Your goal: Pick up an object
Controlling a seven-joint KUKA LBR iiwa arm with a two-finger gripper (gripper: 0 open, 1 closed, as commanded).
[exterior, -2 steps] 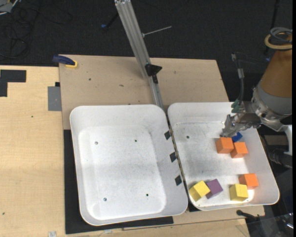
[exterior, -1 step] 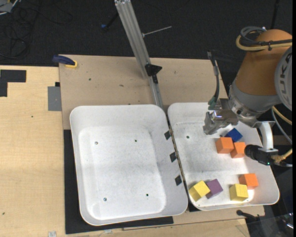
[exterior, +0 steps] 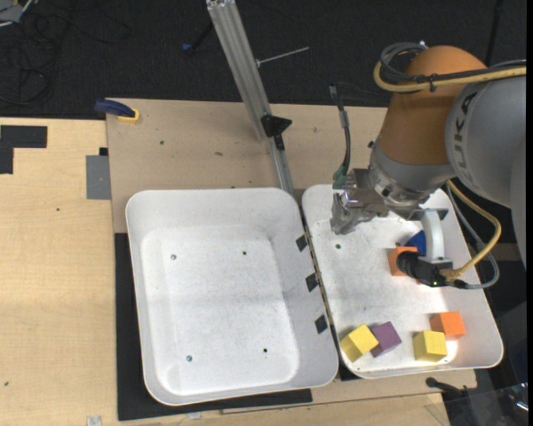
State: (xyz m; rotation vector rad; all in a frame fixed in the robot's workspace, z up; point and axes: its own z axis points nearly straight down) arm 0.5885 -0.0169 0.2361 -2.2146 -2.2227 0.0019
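Note:
My gripper (exterior: 342,221) hangs over the back left part of the right bin (exterior: 338,278), fingers pointing down at bare bin floor; nothing shows between them. Several blocks lie in this bin. A yellow block (exterior: 359,341) and a purple block (exterior: 385,336) touch near the front edge. Another yellow block (exterior: 429,345) and an orange block (exterior: 449,325) sit at the front right. An orange block (exterior: 402,261) and a blue piece (exterior: 416,241) lie to the right of the gripper, partly hidden by the arm's cable.
The left bin (exterior: 218,287) stands beside the right one, joined by black clips (exterior: 311,282). A slanted aluminium rail (exterior: 249,78) rises behind the bins. The grey and orange arm (exterior: 435,122) covers the right bin's back right part.

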